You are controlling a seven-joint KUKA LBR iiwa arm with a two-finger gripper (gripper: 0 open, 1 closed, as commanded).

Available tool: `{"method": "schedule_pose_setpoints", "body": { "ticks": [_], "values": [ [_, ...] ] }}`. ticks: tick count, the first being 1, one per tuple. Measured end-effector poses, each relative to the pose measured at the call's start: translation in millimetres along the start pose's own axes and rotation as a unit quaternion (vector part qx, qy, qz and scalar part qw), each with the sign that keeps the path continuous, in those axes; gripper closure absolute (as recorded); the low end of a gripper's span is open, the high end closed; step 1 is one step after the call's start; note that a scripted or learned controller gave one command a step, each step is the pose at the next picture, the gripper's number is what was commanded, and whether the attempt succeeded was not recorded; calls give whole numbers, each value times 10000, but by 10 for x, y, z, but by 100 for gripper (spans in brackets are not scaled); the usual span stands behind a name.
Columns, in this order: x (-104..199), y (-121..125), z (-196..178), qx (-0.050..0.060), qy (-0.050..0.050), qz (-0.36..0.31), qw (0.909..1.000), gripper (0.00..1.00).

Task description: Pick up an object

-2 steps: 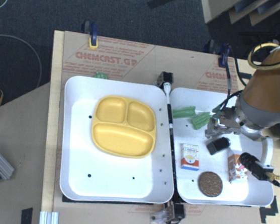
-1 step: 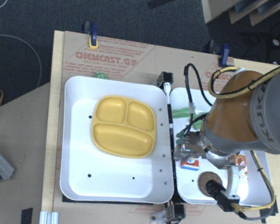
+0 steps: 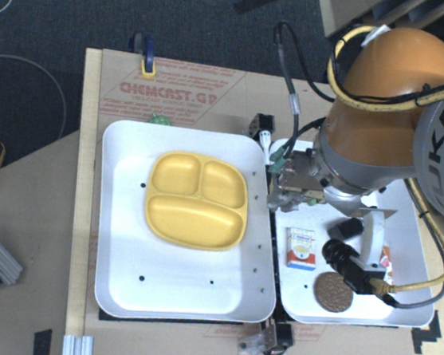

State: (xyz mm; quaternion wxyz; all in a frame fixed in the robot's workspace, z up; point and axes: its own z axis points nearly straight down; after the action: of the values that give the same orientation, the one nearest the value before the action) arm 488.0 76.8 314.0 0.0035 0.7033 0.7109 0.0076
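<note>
Arm (image 3: 384, 96) above right bin (image 3: 406, 316); jaws hidden, state impossible to tell.

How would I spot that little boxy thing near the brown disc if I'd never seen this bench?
Find the right-hand white bin, the one under the grey and orange arm. Near its left wall lies a small flat carton, just up and left of the round brown disc. It alone is rectangular, white with a red end; the neighbours are dark.

A printed brown board (image 3: 176, 91) spreads left of and beyond the gripper (image 3: 291, 191). A blue clamp (image 3: 147, 53) sits on its far edge, well left of the gripper. Dark carpet (image 3: 67, 1) lies farther out.
</note>
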Motion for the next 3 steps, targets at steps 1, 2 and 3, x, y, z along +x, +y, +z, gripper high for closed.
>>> {"method": "schedule_pose_setpoints", "body": {
  "ticks": [1,2,3],
  "values": [
    [-224,-69,-813,22,-22,53,10000,100],
    [-582,-40,-554,99,-33,77,9999,100],
    [-1211,-130,562,139,-37,97,9998,100]
  ]
}}
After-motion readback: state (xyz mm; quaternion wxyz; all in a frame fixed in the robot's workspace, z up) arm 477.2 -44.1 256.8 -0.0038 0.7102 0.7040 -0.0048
